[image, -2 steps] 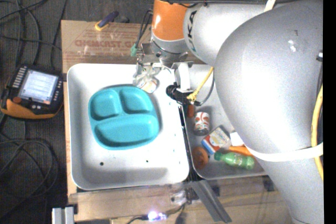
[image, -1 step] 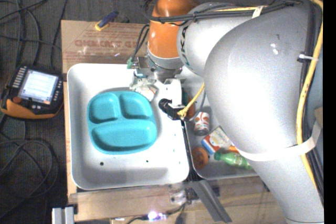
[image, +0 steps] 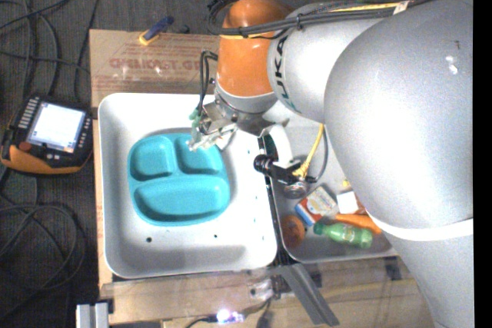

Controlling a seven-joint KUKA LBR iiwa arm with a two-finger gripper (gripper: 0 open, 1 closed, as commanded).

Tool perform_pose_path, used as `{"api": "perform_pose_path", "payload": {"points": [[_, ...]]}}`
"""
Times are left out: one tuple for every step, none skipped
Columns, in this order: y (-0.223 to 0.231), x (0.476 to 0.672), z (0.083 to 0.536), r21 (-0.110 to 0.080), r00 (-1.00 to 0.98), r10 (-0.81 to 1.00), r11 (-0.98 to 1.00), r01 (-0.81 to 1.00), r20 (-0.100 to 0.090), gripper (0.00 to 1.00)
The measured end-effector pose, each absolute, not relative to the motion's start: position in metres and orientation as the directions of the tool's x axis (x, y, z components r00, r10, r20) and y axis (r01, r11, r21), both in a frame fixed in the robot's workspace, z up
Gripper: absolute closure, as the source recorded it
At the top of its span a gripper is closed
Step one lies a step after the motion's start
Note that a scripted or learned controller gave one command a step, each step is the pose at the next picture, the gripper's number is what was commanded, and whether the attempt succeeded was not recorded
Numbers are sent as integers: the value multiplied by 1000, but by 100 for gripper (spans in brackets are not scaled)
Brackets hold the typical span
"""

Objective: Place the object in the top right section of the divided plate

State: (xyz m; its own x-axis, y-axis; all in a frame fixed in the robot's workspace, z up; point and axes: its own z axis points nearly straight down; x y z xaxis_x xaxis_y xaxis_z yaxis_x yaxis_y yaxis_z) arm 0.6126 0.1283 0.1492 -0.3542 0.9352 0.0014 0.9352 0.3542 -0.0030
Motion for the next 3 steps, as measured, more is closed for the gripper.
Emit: {"api": "perform_pose_path", "payload": {"points": [[131, 578, 112, 22, -596, 803, 596, 803, -9, 100], [217, 664, 146, -1, -609, 793, 609, 793, -2, 100], [222, 612, 182, -3, -654, 757, 654, 757, -3, 100]]}}
